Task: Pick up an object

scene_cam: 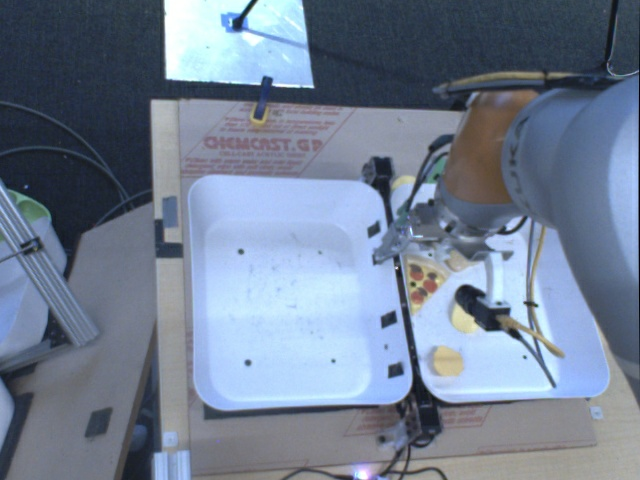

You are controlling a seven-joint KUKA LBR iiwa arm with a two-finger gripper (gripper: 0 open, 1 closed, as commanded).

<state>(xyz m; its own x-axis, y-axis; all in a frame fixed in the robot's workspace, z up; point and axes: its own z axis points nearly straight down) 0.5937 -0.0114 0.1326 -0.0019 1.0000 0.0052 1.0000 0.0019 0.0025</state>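
The grey arm reaches in from the right and bends down over the right bin, covering much of it; its orange band sits above the wrist, and the gripper hangs low at that bin's left wall, close to the seam where the two bins meet; whether the gripper is spread or closed cannot be told from this angle, and nothing can be seen held in it. A toy pizza slice lies on the floor of the right bin just below and beside the gripper, its point aimed toward the near edge; a pale yellow disc lies just to its right, and a darker yellow chunk rests apart from both, nearer the front wall; another pale yellow piece shows at the far left corner of that bin. The left bin shows a few dark specks on its floor. Both bins stand on a cardboard sheet with red lettering, laid on the table; a shiny metal plate lies beyond it.
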